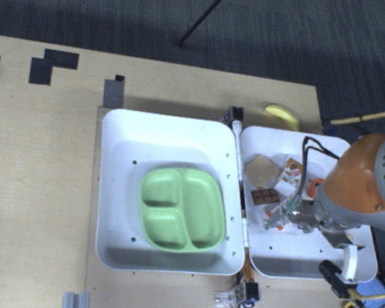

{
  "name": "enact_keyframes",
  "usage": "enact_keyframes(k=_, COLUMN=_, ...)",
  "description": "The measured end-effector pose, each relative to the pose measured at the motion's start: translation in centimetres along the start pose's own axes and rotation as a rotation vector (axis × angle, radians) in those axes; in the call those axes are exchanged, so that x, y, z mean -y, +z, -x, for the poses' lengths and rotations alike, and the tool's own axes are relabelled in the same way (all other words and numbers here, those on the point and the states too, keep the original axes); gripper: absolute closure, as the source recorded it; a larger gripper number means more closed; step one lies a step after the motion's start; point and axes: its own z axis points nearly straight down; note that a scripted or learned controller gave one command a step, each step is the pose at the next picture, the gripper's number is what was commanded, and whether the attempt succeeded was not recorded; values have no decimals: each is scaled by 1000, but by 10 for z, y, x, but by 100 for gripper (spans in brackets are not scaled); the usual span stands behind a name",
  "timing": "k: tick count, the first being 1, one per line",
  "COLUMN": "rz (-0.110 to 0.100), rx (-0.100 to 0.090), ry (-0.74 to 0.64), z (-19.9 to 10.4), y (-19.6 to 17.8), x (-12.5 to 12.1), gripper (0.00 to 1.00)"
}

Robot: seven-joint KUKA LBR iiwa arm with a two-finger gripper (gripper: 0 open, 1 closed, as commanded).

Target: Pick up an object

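End effector (283, 216) low in the right bin (317, 265).
You see it among clutter beside a brown block (265, 196); finger state cannot be told. Green tray (182, 209) sits in left bin (118, 176).

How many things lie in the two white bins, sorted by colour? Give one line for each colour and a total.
Green: 1, the plate in the left bin.
Tan: 1, the tan piece in the right bin.
Brown: 1, the brown bar.
White and orange: 1, the packet.
Total: 4 that can be told apart; clutter near the gripper is unclear.

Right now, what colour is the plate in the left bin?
Light green, seen in the camera view.
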Motion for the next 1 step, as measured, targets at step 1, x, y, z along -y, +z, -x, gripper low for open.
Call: enact_keyframes(k=1, rz=4, rx=0, ry=-2, z=-1, y=-10, x=-2, gripper=100)
